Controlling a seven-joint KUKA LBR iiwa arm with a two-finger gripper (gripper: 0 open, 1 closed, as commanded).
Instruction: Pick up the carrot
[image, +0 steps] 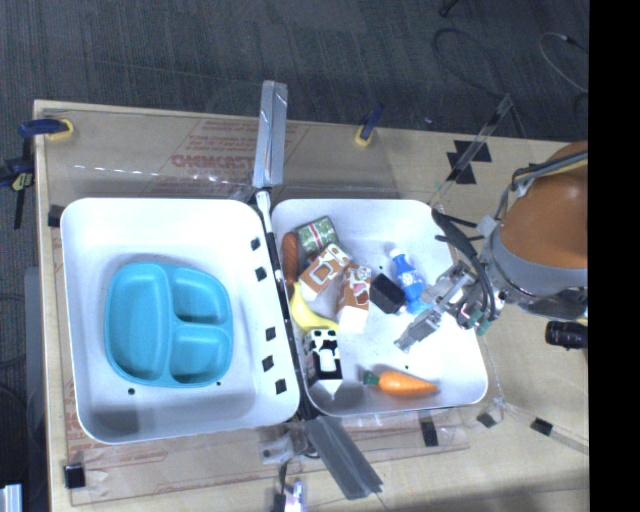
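An orange carrot (402, 382) with a green top lies near the front edge of the right bin (455, 375). My gripper (421, 316) hangs above the right half of that bin, up and slightly right of the carrot, not touching it. Its two fingers (413, 333) are spread apart with nothing between them.
A pile at the right bin's left side holds a banana (305, 312), small cartons (325, 268), a black block (386, 293), a blue bottle (406, 275) and a black-and-white box (324, 357). The left bin (90, 250) holds a blue divided tray (168, 322).
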